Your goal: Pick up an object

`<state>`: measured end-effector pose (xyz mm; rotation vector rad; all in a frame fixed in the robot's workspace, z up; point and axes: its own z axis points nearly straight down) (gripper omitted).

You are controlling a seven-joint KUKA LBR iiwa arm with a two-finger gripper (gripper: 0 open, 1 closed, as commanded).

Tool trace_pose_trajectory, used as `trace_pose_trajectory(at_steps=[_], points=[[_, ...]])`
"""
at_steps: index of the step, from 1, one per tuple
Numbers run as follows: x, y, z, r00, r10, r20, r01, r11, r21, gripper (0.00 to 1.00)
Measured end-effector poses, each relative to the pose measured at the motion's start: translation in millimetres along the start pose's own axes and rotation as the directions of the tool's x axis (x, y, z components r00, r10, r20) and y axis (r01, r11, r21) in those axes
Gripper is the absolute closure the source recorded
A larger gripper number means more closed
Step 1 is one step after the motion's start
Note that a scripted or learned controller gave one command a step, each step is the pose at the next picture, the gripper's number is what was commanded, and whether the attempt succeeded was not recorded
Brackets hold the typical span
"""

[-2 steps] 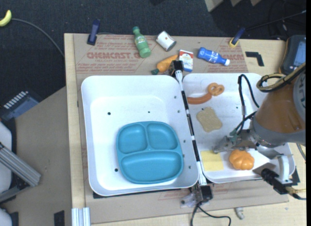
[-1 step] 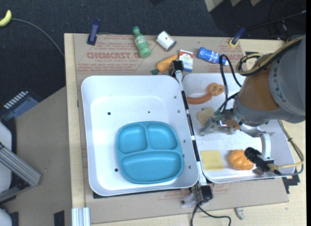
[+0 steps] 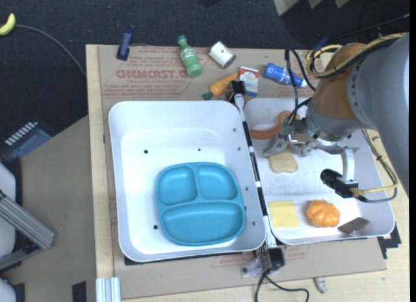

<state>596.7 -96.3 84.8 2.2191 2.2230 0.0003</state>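
Camera view puts the gripper [image 3: 289, 143] low in the right bin [image 3: 380, 219], right of centre in the frame, just above a pale beige flat piece [image 3: 283, 162]. Whether the jaws are open or closed cannot be told. That piece looks like the likeliest target; a clean pick probably needs a straight descent centred on it. Lower right lie a yellow square block [image 3: 283, 214] and an orange pumpkin-like toy [image 3: 323, 213]. The left bin [image 3: 130, 138] holds a blue divided plate [image 3: 199, 203]. Small items, among them a green bottle [image 3: 190, 57], litter the board [image 3: 156, 70] along the upper frame.
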Motion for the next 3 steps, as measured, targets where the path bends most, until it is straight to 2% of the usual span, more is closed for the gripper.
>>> trace_pose_trajectory(at_steps=[1, 2, 3], points=[[2.8, -18.2, 0.3, 1.0, 0.001, -0.001, -0.001, 1.0, 0.003, 0.0], [2.9, -17.8, -9.8, 1.0, 0.001, 0.0, -0.001, 1.0, 0.001, 1.0], [52.2, -37.5, -101.3, 1.0, -0.001, -0.001, 0.001, 1.0, -0.003, 1.0]])
